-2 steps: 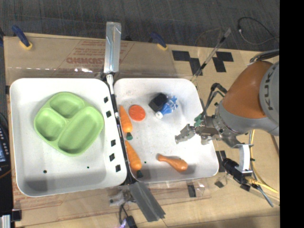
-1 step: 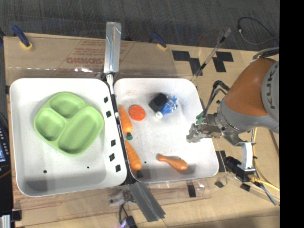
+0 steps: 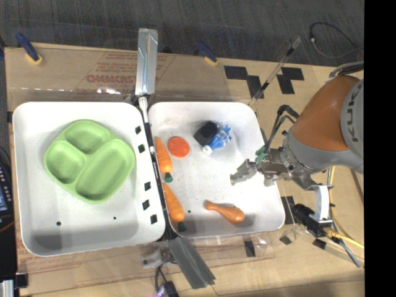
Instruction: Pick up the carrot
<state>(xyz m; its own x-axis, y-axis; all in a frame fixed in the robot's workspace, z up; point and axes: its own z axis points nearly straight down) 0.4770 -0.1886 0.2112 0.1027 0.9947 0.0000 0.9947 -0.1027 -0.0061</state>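
Hand hovers with finger state indeterminate; both carrots lie well apart from it: upper carrot, lower carrot.

Two shallow white plastic bins, smooth, slightly glossy. Lime-green three-compartment plastic plate, matt. Two orange plastic carrots along right bin's left edge, smooth, faint sheen. Brown cardboard sheet under bins, matt. Orange arm band, glossy.

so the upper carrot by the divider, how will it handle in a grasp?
The upper carrot looks like a smooth, rigid toy, so probably stiff, light and a bit slippery. Its round, tapered body may roll or pivot if pinched off-centre. It lies along the right bin's left wall, which likely leaves little room on that side for the end effector.
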